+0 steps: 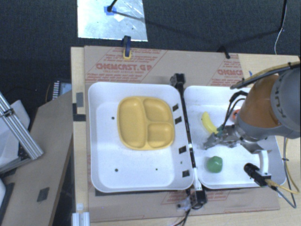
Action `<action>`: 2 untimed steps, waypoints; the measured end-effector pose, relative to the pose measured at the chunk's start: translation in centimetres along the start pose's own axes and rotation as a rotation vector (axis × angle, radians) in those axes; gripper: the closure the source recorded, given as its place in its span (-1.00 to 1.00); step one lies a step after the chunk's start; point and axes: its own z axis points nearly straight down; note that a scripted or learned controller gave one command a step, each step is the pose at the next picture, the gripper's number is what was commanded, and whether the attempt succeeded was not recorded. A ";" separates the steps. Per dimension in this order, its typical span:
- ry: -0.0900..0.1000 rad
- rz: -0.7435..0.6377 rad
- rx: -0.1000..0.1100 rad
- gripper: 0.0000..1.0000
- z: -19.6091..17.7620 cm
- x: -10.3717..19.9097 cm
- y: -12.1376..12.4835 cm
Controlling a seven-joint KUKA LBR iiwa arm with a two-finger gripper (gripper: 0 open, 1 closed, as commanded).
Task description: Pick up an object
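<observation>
The gripper (212, 140) hangs low in the right bin (197, 102), just beside the banana's (208, 123) lower end; its opening cannot be made out. A green ball (215, 164) lies just below it. A yellow tray (145, 123) sits in the left bin (103, 168).

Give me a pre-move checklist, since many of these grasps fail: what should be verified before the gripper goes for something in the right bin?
1. Targets present in the right white bin: small yellow banana and round green object: ok.
2. Two-finger gripper above that bin, between the two: ok.
3. Object between its fingers: cannot tell.
4. Green object clear of the banana: ok.
5. Yellow divided plate lying in the left bin, out of the way: ok.
</observation>
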 end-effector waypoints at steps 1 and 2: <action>-0.001 0.000 -0.003 1.00 -1.1 0.0 0.1; -0.002 -0.004 -0.008 1.00 -7.5 0.0 0.1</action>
